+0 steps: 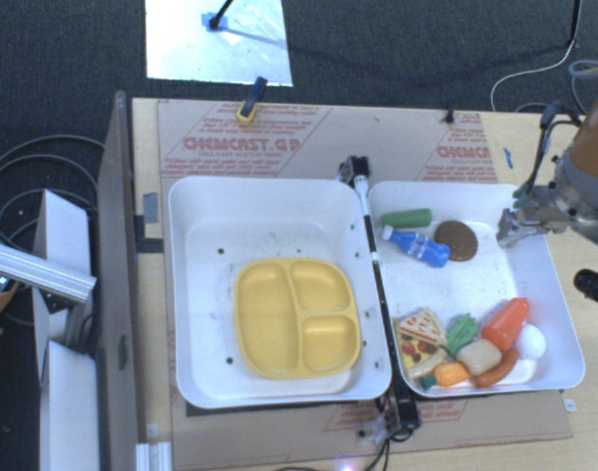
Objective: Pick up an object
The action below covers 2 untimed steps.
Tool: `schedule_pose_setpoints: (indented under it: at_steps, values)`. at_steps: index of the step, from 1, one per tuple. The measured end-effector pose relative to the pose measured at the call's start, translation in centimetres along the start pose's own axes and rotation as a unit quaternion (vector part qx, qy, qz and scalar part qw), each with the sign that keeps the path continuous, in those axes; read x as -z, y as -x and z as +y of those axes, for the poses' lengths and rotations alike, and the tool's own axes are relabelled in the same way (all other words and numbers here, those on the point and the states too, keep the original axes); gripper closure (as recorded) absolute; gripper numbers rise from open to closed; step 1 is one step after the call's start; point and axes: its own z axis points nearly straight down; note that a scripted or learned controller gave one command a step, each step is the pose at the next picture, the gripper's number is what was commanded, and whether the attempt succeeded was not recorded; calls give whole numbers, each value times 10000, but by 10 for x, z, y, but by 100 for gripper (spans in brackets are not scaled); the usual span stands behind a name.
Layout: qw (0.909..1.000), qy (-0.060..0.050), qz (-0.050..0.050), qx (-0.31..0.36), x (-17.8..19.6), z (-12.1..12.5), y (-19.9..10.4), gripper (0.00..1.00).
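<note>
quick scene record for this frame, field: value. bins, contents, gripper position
left bin: holds a yellow divided plate, three compartments
right bin: holds toy food and a bottle
right bin, far end: green cylinder, blue bottle lying down, brown round disc
right bin, near end: pizza slice, green leafy piece, carrot, white egg, sausage, bun
gripper: over the right bin's far right rim, nothing seen between its fingers
arm: enters from the right
</note>
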Motion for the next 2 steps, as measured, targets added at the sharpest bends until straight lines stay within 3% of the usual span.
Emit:
schedule_pose_setpoints:
  at_steps: [1, 2]
  values:
    - [10000, -42, 17, 2, -10, 63, 3, 100]
    - [10000, -50, 23, 6, 19, 75, -22, 100]
